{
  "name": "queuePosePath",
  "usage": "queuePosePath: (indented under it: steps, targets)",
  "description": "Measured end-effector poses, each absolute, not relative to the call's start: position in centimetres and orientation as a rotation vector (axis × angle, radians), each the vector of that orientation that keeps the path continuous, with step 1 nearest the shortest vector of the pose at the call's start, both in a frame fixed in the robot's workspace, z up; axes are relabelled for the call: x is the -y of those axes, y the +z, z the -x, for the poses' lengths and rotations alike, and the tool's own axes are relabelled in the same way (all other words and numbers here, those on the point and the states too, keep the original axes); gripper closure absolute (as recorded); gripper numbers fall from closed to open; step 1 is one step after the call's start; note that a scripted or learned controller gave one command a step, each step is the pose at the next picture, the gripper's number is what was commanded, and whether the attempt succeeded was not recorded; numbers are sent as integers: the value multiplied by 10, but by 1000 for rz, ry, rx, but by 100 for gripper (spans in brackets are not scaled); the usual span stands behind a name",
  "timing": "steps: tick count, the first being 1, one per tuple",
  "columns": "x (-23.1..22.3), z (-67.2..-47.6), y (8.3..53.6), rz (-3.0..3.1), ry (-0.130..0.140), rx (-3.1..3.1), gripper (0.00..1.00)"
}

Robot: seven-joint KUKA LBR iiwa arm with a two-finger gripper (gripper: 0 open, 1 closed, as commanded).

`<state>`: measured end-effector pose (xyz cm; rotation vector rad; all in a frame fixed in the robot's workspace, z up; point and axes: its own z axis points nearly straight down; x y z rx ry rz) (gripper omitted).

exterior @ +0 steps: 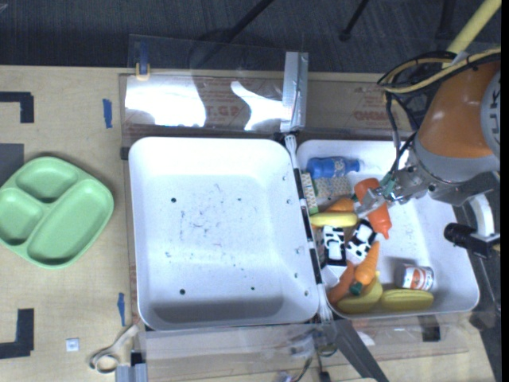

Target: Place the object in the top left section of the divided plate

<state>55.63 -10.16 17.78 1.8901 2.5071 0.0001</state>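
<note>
task looks barely begun: green divided plate (54, 211) sits on the bench well left of both bins, none of its sections holding anything. gripper (380, 198) is down in the right bin (457, 293), among a heap of toy food: orange carrot-like piece (382, 216) just beside its tip, black-and-white cow-patterned piece (350, 243), yellow banana (407, 298), blue bottle (332, 166), small can (417, 278). which object is meant, cannot tell; grip state cannot tell, tip lost in clutter. left: grasp, lift, carry across the left bin (215, 229), set in top left section. labels on bottle and can too small to read
</note>
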Motion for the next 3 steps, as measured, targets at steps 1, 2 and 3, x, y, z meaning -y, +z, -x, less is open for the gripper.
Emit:
queuePosePath:
  steps: [1,2,3]
  targets:
    - [58,-496,222,-1222,1,-2895,100]
    - [43,-487,233,-1344,2,-2837,100]
    - [97,-481,273,-862,1,-3015,100]
